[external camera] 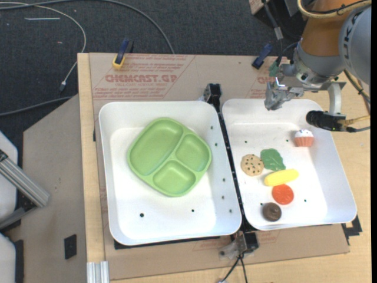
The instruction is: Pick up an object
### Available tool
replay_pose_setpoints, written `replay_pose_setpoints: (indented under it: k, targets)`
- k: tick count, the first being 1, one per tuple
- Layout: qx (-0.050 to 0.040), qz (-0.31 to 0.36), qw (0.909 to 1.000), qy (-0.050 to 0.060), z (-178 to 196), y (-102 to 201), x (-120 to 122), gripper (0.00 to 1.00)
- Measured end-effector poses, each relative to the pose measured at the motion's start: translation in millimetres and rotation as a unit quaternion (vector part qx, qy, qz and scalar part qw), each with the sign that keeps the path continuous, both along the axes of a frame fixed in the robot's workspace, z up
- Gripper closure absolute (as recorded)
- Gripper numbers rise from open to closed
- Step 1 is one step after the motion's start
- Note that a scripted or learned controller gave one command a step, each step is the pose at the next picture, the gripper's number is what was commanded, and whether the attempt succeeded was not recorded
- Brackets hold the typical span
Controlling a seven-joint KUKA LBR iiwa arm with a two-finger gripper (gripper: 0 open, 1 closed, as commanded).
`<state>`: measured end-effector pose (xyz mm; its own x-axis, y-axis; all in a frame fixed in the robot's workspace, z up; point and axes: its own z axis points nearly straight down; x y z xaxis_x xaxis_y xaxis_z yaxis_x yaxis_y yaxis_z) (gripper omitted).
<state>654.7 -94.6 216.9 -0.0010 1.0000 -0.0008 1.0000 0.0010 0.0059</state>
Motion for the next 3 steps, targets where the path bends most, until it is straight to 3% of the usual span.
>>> replay_pose_setpoints:
  k: [1, 3]
  targets:
    - [0.0018, 0.002, 1.0, 0.005, -8, 57, -10, 1.0]
    - [0.0017, 0.003, 1.0, 0.003, -12, 165, -20, 1.0]
